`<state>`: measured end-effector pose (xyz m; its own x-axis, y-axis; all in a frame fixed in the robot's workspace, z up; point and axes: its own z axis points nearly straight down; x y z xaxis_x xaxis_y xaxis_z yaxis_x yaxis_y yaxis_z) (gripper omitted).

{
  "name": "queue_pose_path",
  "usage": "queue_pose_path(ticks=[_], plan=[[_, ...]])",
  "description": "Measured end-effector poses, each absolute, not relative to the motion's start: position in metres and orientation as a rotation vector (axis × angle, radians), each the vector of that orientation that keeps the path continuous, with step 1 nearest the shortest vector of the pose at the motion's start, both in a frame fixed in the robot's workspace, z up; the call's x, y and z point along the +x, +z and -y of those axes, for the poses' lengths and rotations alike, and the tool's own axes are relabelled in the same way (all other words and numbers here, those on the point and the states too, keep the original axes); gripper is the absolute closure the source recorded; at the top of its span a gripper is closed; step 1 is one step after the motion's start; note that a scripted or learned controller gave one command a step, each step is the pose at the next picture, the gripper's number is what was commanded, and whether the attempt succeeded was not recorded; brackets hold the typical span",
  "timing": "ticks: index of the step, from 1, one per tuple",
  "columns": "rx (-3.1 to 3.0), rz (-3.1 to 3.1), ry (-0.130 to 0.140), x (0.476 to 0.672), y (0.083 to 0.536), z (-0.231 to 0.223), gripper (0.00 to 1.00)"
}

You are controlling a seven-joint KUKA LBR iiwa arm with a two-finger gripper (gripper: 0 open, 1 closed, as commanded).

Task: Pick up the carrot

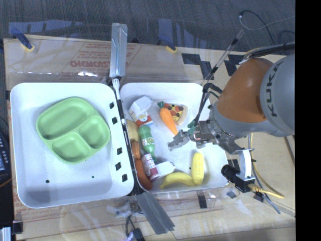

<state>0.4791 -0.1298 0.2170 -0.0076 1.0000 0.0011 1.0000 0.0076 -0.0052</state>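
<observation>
Lying loose on the floor of the right bin (165, 90), the carrot (167, 120) sits toward that bin's 12 o'clock, its orange body slanting from about 11 to 5 o'clock with the leafy end uppermost. A pizza slice toy (176, 109) touches it on the 2 o'clock side, which will crowd any grasp from there, while the side toward 8 o'clock faces bare bin floor. Most of the other toys are heaped against the bin's 9 o'clock wall: a white carton (140, 106), a green bottle (147, 138) and a red-labelled bottle (149, 165) in a rough line, which leaves the middle of the bin open for the arm to work in. A banana (176, 179) and a corn cob (198, 166) lie along the 6 o'clock edge. The left bin (25, 185) holds a green divided plate (73, 129), well apart from all this.

Reaching in from 3 o'clock, the arm (251, 99) carries the pincer (179, 140) low over the bin, just at 5 o'clock of the carrot's tip. It looks near the carrot but not around it; nothing shows between its fingers, so it grasps nothing. Whether those fingers stand spread or closed I cannot tell, since the metal parts blur together at this slant. In my judgement the pick is not yet made.
</observation>
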Motion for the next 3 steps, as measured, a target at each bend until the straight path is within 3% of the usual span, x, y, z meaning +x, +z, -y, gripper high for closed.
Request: queue_pose_path(ticks=[1, 2, 3], plan=[[-2.004, 2.419, 0.002, 0.545, 0.237, 0.169, 0.00], [-1.962, 2.443, 0.008, 0.600, 0.136, 0.172, 0.00], [-1.733, 2.630, -0.002, 0.634, 0.098, 0.158, 0.00]])
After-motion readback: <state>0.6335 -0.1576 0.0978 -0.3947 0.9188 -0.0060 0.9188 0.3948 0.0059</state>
